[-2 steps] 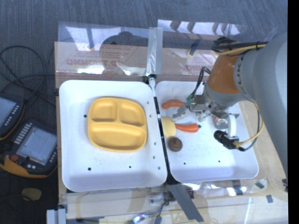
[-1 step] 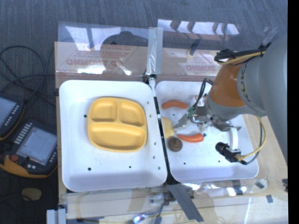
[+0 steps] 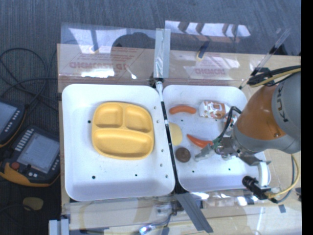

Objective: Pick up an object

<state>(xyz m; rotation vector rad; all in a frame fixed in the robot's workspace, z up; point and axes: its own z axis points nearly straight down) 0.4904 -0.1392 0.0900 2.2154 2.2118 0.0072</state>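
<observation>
The right bin (image 3: 215,177) holds several small items. An orange sausage-shaped piece (image 3: 182,110) lies at the back beside a brown and white carton (image 3: 213,109). A pale yellow piece (image 3: 174,132) rests against the left wall. A red-orange carrot-like piece (image 3: 197,141) lies mid-bin, and a brown round object (image 3: 183,154) sits in front of it. My gripper (image 3: 204,152) is low in the right bin, just right of the brown round object and right in front of the red-orange piece. I see nothing lifted off the bin floor.
The left bin (image 3: 78,175) carries a yellow divided plate (image 3: 122,130). The grey and orange arm (image 3: 266,124) covers the right bin's right side. A ridge (image 3: 166,141) separates the bins. A handheld control pendant (image 3: 29,155) and cables lie on the floor to the left.
</observation>
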